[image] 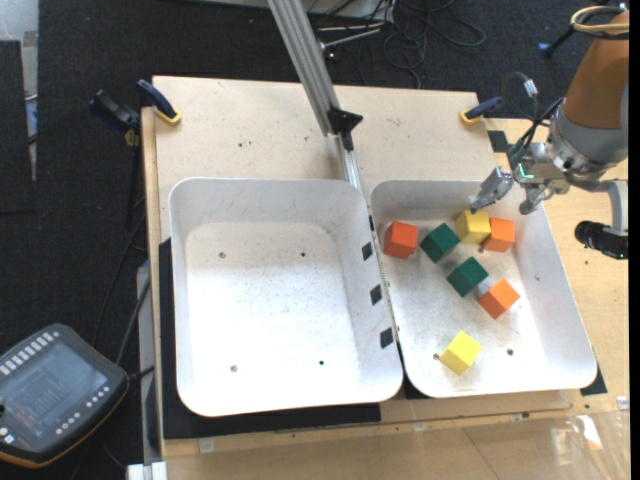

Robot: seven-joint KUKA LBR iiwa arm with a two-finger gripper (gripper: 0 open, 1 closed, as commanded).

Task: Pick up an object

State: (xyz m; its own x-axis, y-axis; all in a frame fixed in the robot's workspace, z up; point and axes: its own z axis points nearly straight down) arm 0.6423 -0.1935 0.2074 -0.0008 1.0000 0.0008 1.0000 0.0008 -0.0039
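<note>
6 blocks sit in the right bin [560, 298]: an orange cube [401, 238] by its left wall, a green cube [439, 242] beside it, a yellow cube [474, 226] touching another orange cube [499, 234], a second green cube [466, 275] against a third orange cube [499, 297], and a lone yellow cube [461, 352] near the front. Tool [511, 194] hovers over the bin's back-right rim, fingers spread apart, nothing between them, just above the yellow-orange pair. Left bin [190, 268] sits beside it on the desk [250, 118].
</note>
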